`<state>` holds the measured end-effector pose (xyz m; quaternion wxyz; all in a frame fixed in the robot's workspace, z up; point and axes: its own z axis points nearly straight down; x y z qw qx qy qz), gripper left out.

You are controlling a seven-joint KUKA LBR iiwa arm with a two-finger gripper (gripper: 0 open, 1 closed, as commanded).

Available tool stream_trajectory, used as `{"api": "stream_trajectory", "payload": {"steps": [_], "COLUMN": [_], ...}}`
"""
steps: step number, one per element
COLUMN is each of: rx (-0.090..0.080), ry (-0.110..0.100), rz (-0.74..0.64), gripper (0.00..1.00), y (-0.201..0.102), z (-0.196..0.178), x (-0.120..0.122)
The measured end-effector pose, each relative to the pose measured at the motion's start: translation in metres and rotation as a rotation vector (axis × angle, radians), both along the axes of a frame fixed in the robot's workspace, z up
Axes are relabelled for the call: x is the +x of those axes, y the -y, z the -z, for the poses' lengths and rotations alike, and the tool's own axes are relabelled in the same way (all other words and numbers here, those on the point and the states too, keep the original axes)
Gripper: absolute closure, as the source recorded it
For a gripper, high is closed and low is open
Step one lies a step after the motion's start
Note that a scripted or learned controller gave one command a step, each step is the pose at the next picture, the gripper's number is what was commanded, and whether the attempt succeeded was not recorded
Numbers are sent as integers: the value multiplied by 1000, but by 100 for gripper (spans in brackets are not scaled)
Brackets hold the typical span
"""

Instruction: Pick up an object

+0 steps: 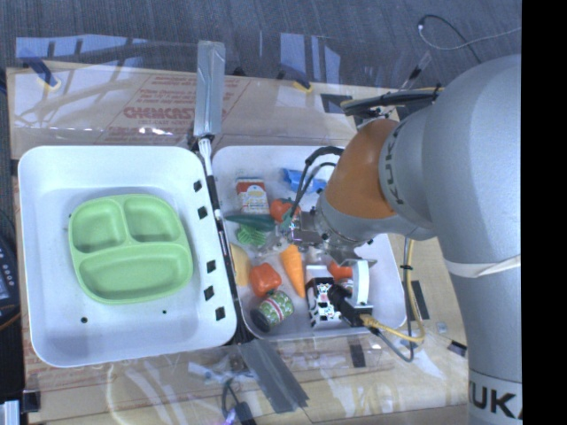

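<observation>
Here the arm point(390, 184) leans down into the cluttered bin point(266, 159) above the carrot point(293, 268), its jaws' state impossible to tell.

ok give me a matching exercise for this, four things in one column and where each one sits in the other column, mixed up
Things:
1. green divided plate
2. carrot
3. small carton
4. round can

Places:
a. right bin, near its lower edge in the view
b. left bin
c. right bin, about the middle
d. right bin, upper left part

Pairs: 1-b, 2-c, 3-d, 4-a
</observation>
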<state>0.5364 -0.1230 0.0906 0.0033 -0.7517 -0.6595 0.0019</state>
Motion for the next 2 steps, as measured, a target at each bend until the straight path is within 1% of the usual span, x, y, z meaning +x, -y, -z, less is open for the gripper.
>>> {"api": "stream_trajectory", "payload": {"steps": [1, 2], "rx": [1, -2], "ry": [-4, 8], "rz": [-5, -128], "gripper": [100, 100], "y": [0, -20], "z": [-9, -119], "x": [0, 50]}}
